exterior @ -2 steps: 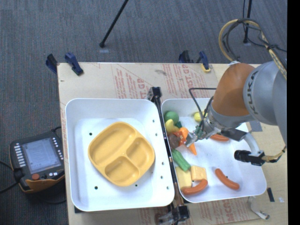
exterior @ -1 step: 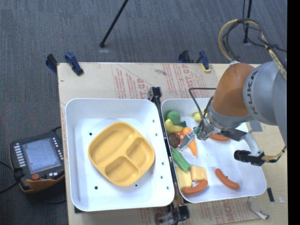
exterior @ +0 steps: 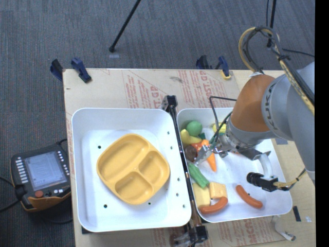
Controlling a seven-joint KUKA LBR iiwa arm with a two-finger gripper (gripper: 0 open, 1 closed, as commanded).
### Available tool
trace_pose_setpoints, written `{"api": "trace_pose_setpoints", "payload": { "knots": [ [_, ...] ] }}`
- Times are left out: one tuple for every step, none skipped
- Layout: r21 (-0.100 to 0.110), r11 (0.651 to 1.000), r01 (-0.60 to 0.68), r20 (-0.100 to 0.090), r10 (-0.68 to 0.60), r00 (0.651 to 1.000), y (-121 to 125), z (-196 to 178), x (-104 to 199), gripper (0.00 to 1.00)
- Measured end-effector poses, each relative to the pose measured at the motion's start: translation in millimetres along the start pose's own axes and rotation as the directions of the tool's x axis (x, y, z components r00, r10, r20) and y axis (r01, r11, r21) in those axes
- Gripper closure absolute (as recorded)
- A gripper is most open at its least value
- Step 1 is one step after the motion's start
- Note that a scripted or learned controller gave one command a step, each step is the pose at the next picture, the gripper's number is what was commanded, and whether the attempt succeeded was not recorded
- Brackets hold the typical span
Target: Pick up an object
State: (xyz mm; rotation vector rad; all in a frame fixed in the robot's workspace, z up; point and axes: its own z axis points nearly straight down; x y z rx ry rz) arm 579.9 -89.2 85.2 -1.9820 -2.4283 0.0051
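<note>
The right bin (exterior: 277, 199) holds several toy foods: a green ball (exterior: 194, 127), a yellow banana-like piece (exterior: 189, 138), an orange carrot (exterior: 211, 160), a green pod (exterior: 198, 175), a yellow cheese wedge (exterior: 217, 190) and two sausages (exterior: 213, 206) (exterior: 249, 197). My gripper (exterior: 205, 149) is low over the left part of this bin, at the cluster by the carrot and a dark reddish piece (exterior: 192, 152). Whether anything sits in its grasp is not clear from here.
The left bin (exterior: 87, 127) holds a yellow three-compartment plate (exterior: 133, 168). A divider bar (exterior: 180, 148) runs between the bins. A teach pendant (exterior: 40, 175) lies off the bench at left. Clamps (exterior: 81, 69) grip the far bench edge. The arm's body (exterior: 259, 112) overhangs the right bin.
</note>
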Motion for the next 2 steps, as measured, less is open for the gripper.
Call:
{"api": "trace_pose_setpoints", "payload": {
  "knots": [
    [0.005,1.000,0.001,-0.003,-0.001,1.000,0,-8,0,1.00],
    [-0.003,0.930,-0.368,0.002,0.368,0.930,71,-123,30,1.00]
  ]
}}
